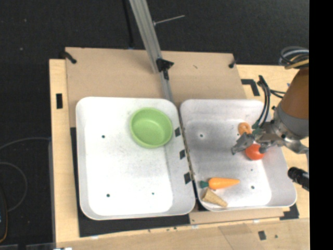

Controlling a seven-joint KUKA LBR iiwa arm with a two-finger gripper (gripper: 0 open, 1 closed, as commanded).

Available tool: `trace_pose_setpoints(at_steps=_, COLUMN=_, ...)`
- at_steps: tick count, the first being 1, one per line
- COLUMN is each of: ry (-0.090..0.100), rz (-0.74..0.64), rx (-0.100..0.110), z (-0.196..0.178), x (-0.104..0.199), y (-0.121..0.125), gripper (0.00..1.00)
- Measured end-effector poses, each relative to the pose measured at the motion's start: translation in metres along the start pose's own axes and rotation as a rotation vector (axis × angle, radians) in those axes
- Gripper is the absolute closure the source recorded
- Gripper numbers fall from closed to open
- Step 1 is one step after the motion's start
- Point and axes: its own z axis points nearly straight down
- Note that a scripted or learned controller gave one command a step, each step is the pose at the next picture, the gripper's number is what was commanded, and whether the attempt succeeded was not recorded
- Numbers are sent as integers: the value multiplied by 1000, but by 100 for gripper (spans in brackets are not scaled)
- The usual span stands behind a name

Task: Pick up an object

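Tomato (254,152), red and round, lies in the right bin (218,119), toward its right side, directly under the tool (248,144). The tool's grey fingers point left over the tomato and seem to touch it, but how far they are spread cannot be told, and nothing can be seen held between them. Just beside the tool, on its upper left, sits a small orange piece (243,127); whether the tool touches it is unclear.

No brand, label or writing can be read anywhere.

By count: two white bins side by side on the bench (114,72). The left bin (104,160) holds one green bowl (151,127), upright, near its upper right corner. The right bin holds four things: the tomato, the small orange piece, one carrot (223,182) lying flat near the front edge with its green end to the left, and one tan wedge (214,198) just below the carrot, close to the front left corner. Carrot and wedge lie near each other, well apart from the tomato.

One arm (296,100) enters from the right.
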Motion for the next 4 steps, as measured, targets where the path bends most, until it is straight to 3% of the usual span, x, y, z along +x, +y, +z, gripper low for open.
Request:
trace_pose_setpoints(at_steps=1, ry=0, rz=1, rx=0, z=0, x=0, y=0, gripper=0)
trace_pose_setpoints(at_steps=3, ry=-1, rz=5, rx=1, z=101, x=-4, y=2, gripper=0)
trace_pose_setpoints(at_steps=4, ry=0, rz=5, rx=3, z=108, x=-5, y=2, gripper=0)
